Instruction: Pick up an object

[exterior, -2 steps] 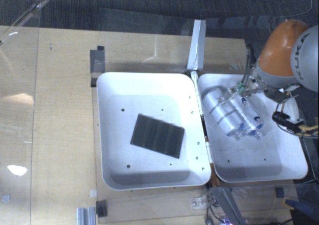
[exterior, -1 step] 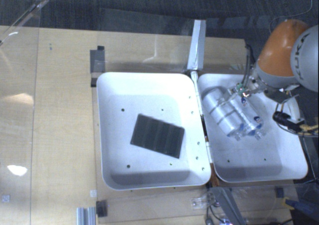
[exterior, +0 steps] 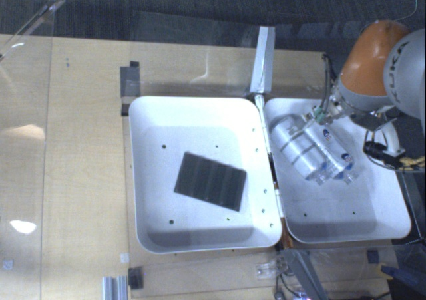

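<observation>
A flat dark grey ribbed rectangle (exterior: 210, 181) lies tilted in the middle of the left bin (exterior: 146, 119). My gripper (exterior: 335, 174) is down inside the right bin (exterior: 386, 219), its silver body slanting from the bin's upper left toward its centre. The tip hangs just over the white floor near the bin's middle. I see no object under it or beside it. The dark rectangle sits well to the gripper's left, across the wall that divides the two bins.
The grey arm with its orange band (exterior: 371, 59) enters from the upper right above the right bin's far corner. A black cable (exterior: 383, 149) loops by the wrist. A metal post (exterior: 262, 59) stands behind the bins' shared wall.
</observation>
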Robot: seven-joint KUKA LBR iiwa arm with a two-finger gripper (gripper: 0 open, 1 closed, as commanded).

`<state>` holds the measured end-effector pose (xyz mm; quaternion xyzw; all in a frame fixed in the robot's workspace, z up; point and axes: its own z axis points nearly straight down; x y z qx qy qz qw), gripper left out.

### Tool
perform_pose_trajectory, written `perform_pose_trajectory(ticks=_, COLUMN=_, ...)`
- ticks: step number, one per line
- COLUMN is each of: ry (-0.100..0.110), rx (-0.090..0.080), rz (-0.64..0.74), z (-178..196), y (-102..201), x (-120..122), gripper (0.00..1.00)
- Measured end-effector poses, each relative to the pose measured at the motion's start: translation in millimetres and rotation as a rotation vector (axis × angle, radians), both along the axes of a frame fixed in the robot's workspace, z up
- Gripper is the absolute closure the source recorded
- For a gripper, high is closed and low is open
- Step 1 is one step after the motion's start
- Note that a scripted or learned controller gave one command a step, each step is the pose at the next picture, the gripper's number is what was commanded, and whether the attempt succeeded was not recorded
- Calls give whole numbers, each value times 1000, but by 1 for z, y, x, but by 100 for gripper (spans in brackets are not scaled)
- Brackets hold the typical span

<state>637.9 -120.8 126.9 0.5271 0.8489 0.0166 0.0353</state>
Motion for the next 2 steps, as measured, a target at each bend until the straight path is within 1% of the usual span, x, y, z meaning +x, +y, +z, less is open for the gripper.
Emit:
perform_pose_trajectory(ticks=1, ry=-1, rx=-2, rz=24, z=0, y=0, x=0, gripper=0)
perform_pose_trajectory(ticks=2, ry=-4, rx=-5, rz=78, z=0, y=2, x=1, gripper=0)
